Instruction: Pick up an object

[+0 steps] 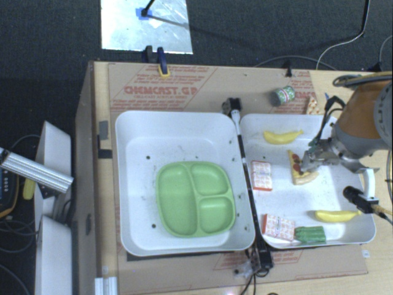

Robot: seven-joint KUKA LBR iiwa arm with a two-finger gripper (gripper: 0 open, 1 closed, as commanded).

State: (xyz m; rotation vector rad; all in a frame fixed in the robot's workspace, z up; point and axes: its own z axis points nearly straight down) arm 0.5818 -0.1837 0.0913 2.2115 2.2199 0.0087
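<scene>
- Two white bins side by side on a cardboard-topped bench; left bin (138,140) holds a green divided plate (195,198), right bin (344,235) holds the loose pieces.
- Gripper (309,160) sits low in the right bin, at about 3 o'clock of the frame, directly over the pizza slice (302,172). Likely the target, judging by that placement.
- Claw state: cannot tell. Dark hardware masks the tips, so no claim that the slice is held.
- Pizza slice lies flat on the bin floor, mid-bin, apart from its neighbours — room for a straight descent, probably why it was picked.
- Others in the right bin: banana (282,136) at 12 o'clock of the slice, second banana (334,215) at 5 o'clock, small carton (261,175) at 9 o'clock near the divider, another carton (279,227) touching a green block (309,235) along the front wall.
- Green can (284,95) lies on the bench outside the bins, at 12 o'clock of the right bin.
- Room: dark carpet, a shiny sheet (146,16) on the floor at 11 o'clock, cables trailing top right.
</scene>
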